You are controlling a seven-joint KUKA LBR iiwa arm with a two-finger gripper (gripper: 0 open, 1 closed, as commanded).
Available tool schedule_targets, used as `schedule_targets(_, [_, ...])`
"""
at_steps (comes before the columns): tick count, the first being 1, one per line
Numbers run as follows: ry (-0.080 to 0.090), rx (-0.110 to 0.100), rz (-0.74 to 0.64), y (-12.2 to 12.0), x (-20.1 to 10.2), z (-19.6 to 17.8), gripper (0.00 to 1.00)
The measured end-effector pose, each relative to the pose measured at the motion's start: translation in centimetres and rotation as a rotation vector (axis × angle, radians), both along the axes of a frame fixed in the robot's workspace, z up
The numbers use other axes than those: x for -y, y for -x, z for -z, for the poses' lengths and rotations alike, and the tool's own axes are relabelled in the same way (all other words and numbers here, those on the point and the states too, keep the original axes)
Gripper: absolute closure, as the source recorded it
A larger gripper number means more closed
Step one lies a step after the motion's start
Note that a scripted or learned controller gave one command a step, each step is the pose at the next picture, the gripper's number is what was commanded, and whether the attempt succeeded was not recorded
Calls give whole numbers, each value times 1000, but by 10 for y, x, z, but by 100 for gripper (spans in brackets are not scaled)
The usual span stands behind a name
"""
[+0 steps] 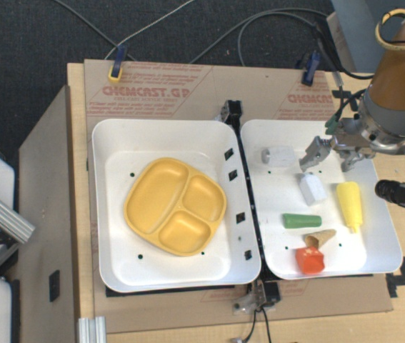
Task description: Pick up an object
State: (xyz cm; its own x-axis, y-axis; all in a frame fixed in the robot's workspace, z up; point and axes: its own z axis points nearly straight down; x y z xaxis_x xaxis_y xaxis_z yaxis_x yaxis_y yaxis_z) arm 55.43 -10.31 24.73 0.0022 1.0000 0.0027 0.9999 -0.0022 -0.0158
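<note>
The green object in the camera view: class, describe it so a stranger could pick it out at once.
Look in the right-hand white bin. Near its middle lies a small green block, lengthwise across the bin, left of the yellow corn-like piece and above the red piece. It is the sole green thing there.

End effector (328,156) above right bin (381,263), beside white block (312,189).

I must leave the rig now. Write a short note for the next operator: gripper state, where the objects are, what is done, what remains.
Gripper: open, nothing between its fingers, over the upper part of the right bin.
Right bin holds: white block, clear cup, yellow corn, green piece, red and tan piece.
Left bin: yellow divided tray.
Done: no object picked yet.
Left: descend, probably on the white block, close, lift.
</note>
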Motion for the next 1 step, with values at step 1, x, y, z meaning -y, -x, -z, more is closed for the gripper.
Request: schedule_targets(1, [1,14,-3,-2,0,-7,0])
